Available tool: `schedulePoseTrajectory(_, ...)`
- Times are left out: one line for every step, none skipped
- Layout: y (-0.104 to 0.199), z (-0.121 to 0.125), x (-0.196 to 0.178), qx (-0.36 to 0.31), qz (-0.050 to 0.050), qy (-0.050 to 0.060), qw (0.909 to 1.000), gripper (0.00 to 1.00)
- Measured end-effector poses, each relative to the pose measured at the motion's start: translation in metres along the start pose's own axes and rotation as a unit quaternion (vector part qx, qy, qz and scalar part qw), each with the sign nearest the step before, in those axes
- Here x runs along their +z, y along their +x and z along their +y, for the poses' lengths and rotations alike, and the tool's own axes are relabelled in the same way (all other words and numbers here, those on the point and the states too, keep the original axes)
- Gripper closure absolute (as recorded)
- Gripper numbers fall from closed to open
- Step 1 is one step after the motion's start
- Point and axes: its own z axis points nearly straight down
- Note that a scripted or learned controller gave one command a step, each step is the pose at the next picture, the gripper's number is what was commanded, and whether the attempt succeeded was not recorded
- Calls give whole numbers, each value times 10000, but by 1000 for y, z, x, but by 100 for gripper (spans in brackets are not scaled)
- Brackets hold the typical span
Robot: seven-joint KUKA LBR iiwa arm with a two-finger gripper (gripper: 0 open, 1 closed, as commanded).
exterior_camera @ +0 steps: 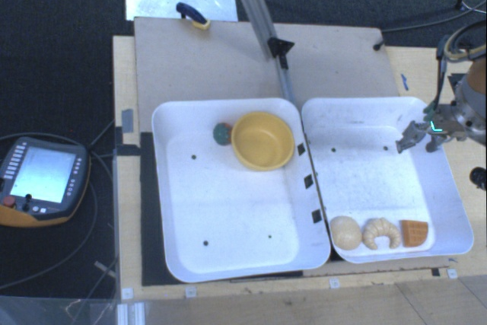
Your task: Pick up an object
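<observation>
Hand (pixel 417 138): grip state indiscernible, over right bin (pixel 456 202) edge; croissant (pixel 383 233), egg (pixel 345 232) untouched at the near wall.

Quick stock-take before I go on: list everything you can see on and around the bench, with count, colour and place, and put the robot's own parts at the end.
Shallow white plastic bins: 2, white, side by side on the bench.
Round yellow bowl: 1, yellow, upper part of the left bin.
Small dark green ball: 1, dark green, left bin, touching the bowl's left side.
Pale cream egg-shaped roll: 1, cream, right bin, near edge.
Light tan croissant: 1, tan, right bin, right of the roll.
Orange-brown wedge: 1, orange-brown, right bin, right of the croissant.
Orange and grey control pendant: 1, screen lit, on the floor left of the bench.
Blue and yellow clamp: 1, bench's far edge.
Grey two-finger gripper: 1, grey, over the right bin's far right side, nothing seen between its fingers.
</observation>
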Motion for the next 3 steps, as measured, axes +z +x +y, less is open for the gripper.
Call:
schedulePoseTrajectory(0,0,0,0,0,0,10000,0)
schedulePoseTrajectory(2,0,41,2,4,14,10000,0)
schedulePoseTrajectory(2,-11,96,3,7,24,10000,0)
